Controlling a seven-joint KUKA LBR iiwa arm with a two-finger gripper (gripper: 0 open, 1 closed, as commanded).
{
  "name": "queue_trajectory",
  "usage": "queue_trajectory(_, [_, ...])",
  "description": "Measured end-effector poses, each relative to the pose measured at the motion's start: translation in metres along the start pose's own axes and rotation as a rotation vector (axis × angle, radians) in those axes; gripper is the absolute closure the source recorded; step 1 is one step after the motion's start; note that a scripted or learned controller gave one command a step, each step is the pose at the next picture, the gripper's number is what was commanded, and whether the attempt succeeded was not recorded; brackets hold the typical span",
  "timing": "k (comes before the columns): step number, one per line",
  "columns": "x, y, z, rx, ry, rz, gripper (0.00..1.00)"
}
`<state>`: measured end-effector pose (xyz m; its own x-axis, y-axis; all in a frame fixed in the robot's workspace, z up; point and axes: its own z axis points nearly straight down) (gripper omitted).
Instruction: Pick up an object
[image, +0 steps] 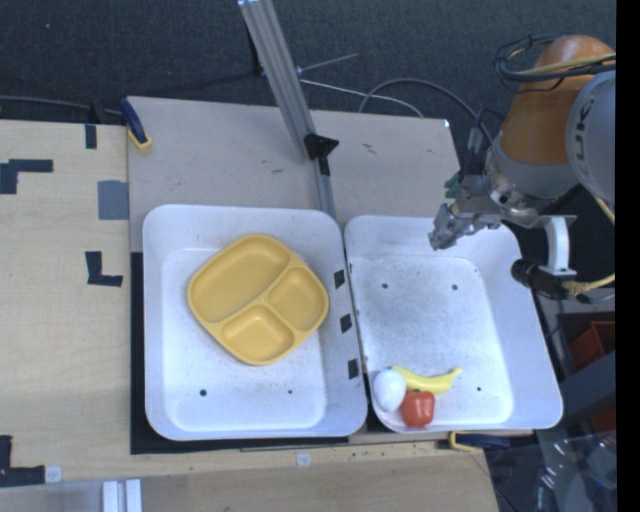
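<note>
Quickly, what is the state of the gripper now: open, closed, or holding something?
Gripper: cannot be told; it hangs over the far edge of the right bin, with nothing seen in it.

A wooden bench (60, 300) bears two white bins (165, 300) side by side

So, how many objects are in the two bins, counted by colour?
Yellow: 2, the divided plate and the banana
White: 1, the egg
Red: 1, the pepper
Total: 4
</note>
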<state>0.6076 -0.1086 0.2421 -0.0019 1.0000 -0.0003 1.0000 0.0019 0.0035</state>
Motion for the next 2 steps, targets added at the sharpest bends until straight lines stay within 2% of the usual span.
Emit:
queue_trajectory(1, [0.052, -0.004, 0.001, 0.005, 0.002, -0.004, 1.0])
queue_trajectory(2, [0.114, -0.02, 0.003, 0.006, 0.002, -0.005, 1.0])
